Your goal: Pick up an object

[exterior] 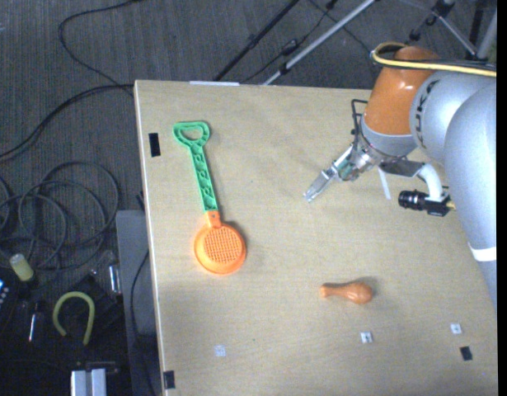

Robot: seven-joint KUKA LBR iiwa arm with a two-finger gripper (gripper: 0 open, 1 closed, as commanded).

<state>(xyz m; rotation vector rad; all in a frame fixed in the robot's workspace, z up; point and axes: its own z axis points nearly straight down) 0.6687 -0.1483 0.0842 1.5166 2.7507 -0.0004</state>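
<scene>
The grey arm with its orange band is reaching in from the right, its gripper [316,190] hanging over bare tan tabletop [286,130]; whether it is spread or pressed together cannot be told, and nothing is showing between its tips. A green-handled plastic strainer with a round orange mesh head [210,209] is lying well to its left. A small orange pear-shaped toy [349,291] is lying below the gripper, apart from it.

strainer [210,221]: 1; orange gourd-shaped toy [349,291]: 1; gripper [317,190]: 1
</scene>
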